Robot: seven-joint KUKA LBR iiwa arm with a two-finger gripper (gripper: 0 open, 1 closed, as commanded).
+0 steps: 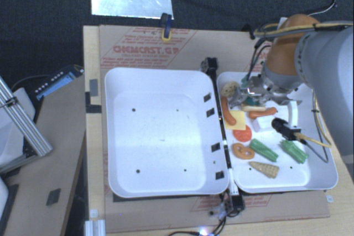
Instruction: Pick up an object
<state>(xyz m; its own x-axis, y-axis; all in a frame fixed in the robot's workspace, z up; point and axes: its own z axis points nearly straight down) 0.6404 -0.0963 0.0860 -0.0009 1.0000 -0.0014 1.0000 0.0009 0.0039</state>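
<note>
Dark carpet surrounded the counter [144, 47], where a cardboard sheet carried two shallow white bins side by side. Nothing lay in the left bin [119, 83]; all the toy food sat in the right bin [321, 174], so the arm reached down there. Its hand [249, 94] hung low at that bin's upper left corner, just beside a speckled cookie [230, 89] and above an orange sausage [227, 110] and a yellow cheese slice [237, 117]. Whether it was clenched or released I could not tell, and no object was visibly between its parts. Nearer the front lay a tomato slice [242, 134], a pretzel [242, 150], two green pieces [263, 150] and a cone [264, 169], well apart from the hand. Its low position suggested a grasp being attempted among the crowded corner pieces.
</note>
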